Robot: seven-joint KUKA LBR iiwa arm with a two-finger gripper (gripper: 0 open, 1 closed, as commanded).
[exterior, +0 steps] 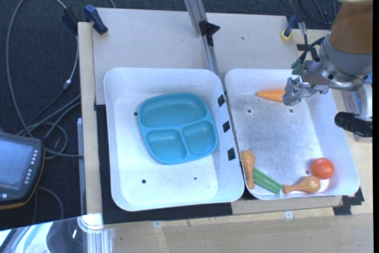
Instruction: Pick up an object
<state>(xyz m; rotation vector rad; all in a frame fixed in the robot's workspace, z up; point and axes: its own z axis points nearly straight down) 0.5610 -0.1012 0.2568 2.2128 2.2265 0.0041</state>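
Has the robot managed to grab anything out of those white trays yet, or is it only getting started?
Nothing looks lifted yet. The gripper sits low in the right bin, right at the end of the orange carrot, so that seems to be its target; a grasp isn't visible. The tomato, the drumstick and the green piece lie along the bin's near edge. Gripping and lifting remain.
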